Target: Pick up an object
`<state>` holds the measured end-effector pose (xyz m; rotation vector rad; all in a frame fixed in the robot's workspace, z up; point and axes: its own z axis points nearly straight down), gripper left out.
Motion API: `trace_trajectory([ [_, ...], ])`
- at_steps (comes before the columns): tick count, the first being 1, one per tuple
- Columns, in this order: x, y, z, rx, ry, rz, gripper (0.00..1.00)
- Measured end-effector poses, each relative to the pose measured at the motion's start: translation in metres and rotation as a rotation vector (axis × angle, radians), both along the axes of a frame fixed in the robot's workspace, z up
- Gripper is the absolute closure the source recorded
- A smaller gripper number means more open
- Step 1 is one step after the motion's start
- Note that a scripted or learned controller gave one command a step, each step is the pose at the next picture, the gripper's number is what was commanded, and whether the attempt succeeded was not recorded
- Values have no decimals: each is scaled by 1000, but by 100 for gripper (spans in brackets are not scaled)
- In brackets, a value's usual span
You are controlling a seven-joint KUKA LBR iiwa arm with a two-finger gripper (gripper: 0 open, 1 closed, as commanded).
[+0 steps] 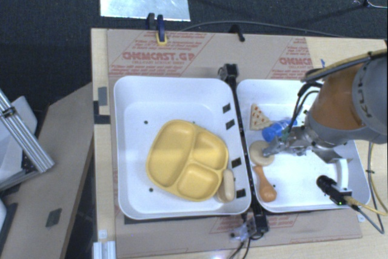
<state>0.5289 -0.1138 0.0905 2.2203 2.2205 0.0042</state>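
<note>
The gripper [280,145] sits low in the right bin [303,198], near its left wall, among crowded things: a blue object [274,130], a pizza-slice toy [259,116] and a wooden spoon [262,168]. Whether it is apart or together I cannot tell. Risk: it may catch 2 objects at once, or nudge the spoon aside and close on nothing.

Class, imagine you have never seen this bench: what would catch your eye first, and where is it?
First the yellow tray, divided into compartments, tilted in the left bin, with a small tan piece at its lower right edge. Next the arm, grey and orange, reaching over the right bin, its end effector low among a blue item, a wedge and a wooden spoon.
</note>
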Motion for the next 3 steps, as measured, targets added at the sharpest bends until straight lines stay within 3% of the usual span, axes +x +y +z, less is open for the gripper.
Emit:
trace_trajectory([
  [1,2,1,14,2,-6,2,100],
  [3,11,-7,140,-3,-6,4,100],
])
